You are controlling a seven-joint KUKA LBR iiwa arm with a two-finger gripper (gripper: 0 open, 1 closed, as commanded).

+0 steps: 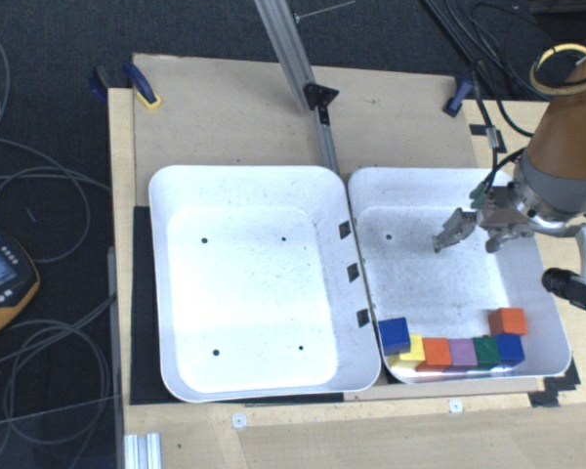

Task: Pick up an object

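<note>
2 white bins (249,189) are set on a wooden bench (234,106) amid dark cabled flooring. The gripper (474,233) is held spread and unladen above the right bin (410,189), apart from the blocks (454,348).

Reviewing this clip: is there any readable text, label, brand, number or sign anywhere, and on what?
None can be read.
The handheld device at the view's left edge has a lit screen; anything on it is too small and blurred.
The coloured blocks, the bins and the gripper bear no visible markings.

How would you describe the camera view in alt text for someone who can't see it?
A robot arm's gripper, jaws open, hangs over the right bin, above coloured blocks bunched along its near edge. The left bin sits beside it.
</note>
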